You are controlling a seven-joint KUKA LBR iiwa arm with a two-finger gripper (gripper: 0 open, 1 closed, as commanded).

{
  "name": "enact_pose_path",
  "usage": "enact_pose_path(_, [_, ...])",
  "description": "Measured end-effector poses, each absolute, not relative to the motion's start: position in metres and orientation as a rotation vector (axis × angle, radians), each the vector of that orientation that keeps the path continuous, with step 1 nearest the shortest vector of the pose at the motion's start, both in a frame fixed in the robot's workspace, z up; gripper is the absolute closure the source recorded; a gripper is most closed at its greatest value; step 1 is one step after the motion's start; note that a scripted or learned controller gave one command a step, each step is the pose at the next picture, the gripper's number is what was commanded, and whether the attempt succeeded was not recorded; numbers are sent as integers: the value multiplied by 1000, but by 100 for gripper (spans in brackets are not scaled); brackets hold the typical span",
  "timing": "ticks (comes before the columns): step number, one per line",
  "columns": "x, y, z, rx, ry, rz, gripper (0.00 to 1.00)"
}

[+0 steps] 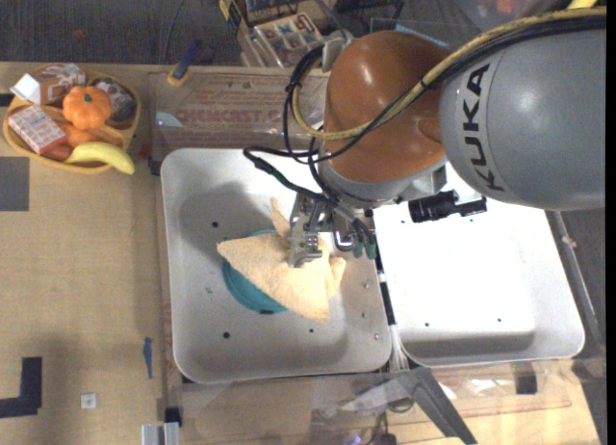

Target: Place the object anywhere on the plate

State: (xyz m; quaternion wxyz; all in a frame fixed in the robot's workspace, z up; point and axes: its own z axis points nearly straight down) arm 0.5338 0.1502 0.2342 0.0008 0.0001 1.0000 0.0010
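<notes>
Reaching in from the right, the grey arm [520, 87] with its orange band [385, 111] hangs low over the left bin [192, 337], the gripper [310, 241] pointing down into the bin's middle. Its fingers come down onto a pale yellow cloth [284, 274], and a small ridge of the fabric seems to rise between them, though from this slant I cannot tell whether they are pinching it or merely touching its top. The cloth lies crumpled in a rough triangle across the bin floor. It drapes over a teal plate [245, 294], of which just a curved sliver of rim peeks out at the cloth's lower left edge. So the cloth rests partly on that plate, inside the left bin. The right bin [481, 289] sits just beside it, their rims touching. Off at the bench's far left corner stands a yellow bowl [29, 140] holding a banana [101, 155], a small orange pumpkin [87, 108] and some packets.
</notes>
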Motion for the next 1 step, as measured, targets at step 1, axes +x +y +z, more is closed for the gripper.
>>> enact_pose_path(1, [534,150,235,1,3139,3,0])
